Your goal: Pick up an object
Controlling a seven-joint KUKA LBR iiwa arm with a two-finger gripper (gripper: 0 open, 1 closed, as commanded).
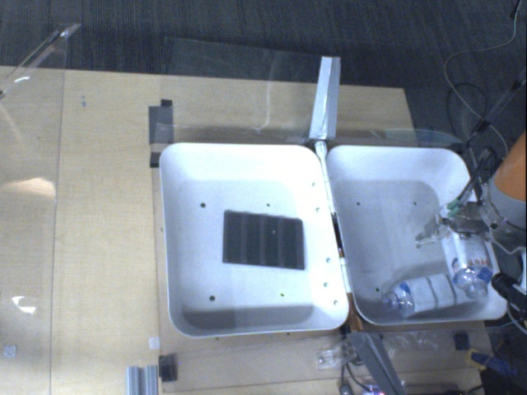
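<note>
Tabletop (99, 245) of pale wood carries two shallow white bins set touching side by side. Left bin (189, 179) holds a dark ribbed pad (263, 239) lying flat near its middle. Right bin (387, 171) holds the likely target, a clear plastic bottle (432, 292) lying on its side along the near wall, towards the right corner, its cap end pointing right.

Grey arm with its orange band (512, 175) leans in from the right, and the jaws (451, 220) hang over the right bin's far right part, above the bottle and apart from it. From where I stand I cannot tell whether the jaws are spread or closed; nothing is visibly between them.

Trouble, I'd judge, lies in the bottle itself. It is round, smooth and see-through, so a descent slightly off its axis could squeeze it sideways and send it rolling. It also sits close against the bin wall, so one finger may strike the rim or wall before the other reaches the bottle, and the grip would close on nothing.
</note>
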